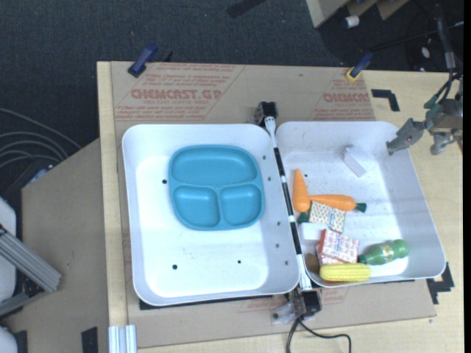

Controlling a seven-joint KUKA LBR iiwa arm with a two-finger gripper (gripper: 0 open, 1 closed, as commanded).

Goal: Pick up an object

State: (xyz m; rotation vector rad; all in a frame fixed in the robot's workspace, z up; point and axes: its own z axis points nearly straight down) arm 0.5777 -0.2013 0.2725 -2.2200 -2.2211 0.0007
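Note:
My gripper (pixel 418 143) hangs at the far right rim of the right bin (pixel 423 197). Its fingers (pixel 399 136) are spread open with nothing between them. In that bin lie two orange carrots (pixel 300 190) (pixel 335 202), a patterned square packet (pixel 326 215), a red and white box (pixel 338 247), a yellow corn cob (pixel 344 273), a green bottle (pixel 384 252) and a small grey block (pixel 354 162). The grey block is the nearest to the gripper, to its left and a little nearer the camera.
The left bin (pixel 147 256) holds a blue divided plate (pixel 215 186). Black clamps (pixel 266 112) join the bins along the middle. A brown board (pixel 184 87) lies under both, with blue and yellow clips (pixel 142 59) at its far edge.

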